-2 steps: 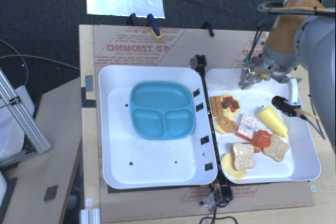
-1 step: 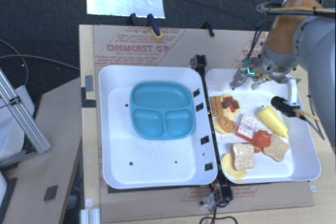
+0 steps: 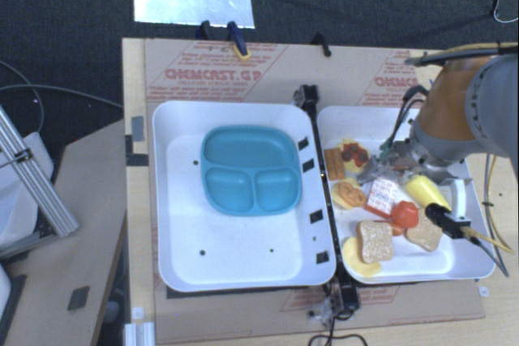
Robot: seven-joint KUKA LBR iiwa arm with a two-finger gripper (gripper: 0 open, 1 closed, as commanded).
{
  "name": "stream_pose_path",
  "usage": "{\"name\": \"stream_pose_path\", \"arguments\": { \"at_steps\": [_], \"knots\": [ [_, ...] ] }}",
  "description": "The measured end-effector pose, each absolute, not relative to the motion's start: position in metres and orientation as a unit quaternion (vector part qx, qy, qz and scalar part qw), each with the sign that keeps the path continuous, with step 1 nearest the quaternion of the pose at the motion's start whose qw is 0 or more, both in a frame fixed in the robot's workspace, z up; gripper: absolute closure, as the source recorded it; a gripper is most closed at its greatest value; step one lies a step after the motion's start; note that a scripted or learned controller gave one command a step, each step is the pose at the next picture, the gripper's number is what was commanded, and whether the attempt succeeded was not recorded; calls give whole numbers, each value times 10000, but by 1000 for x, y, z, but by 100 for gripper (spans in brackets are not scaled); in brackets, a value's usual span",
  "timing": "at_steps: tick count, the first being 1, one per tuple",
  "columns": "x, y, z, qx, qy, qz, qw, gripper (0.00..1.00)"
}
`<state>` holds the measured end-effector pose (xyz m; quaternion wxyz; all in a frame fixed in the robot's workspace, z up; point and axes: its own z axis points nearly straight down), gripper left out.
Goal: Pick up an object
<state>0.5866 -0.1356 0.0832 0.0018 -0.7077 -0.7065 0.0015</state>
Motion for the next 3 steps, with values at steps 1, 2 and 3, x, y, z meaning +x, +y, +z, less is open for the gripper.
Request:
{"name": "stream_pose_path", "arguments": {
  "at_steps": [1, 2, 3],
  "knots": [
    [517, -188, 84, -7091, -7051, 19, 5, 0],
    [567, -96, 127, -7025, -7117, -31, -20, 0],
    [532, -52, 280, -7035, -7106, -70, -58, 0]
  ]
}}
